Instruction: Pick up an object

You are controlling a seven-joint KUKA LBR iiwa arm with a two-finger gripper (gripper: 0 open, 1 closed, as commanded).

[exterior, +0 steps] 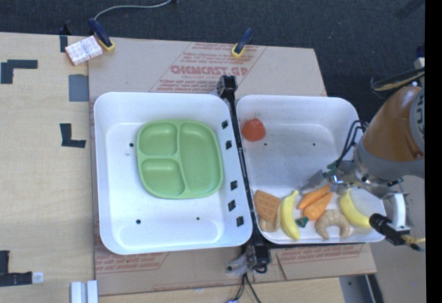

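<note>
The right bin [297, 112] holds a small orange-red ball [253, 130] near its back left. Along its front lie a tan cracker [266, 206], a yellow banana [290, 215], an orange carrot [316, 201], a beige croissant [335, 223] and a second banana [353, 212]. My gripper [336, 177] reaches in from the right and sits low just above the carrot's far end, close to the second banana. The arm's grey wrist [387, 160] hides the bin's right wall. I see nothing lifted.
The left bin [117, 226] bears a green divided plate [181, 159]. A black divider clip row [233, 157] runs between the bins. Yellow clamps [242, 43] hold the cardboard sheet at the back. A small box [83, 51] lies at the back left.
</note>
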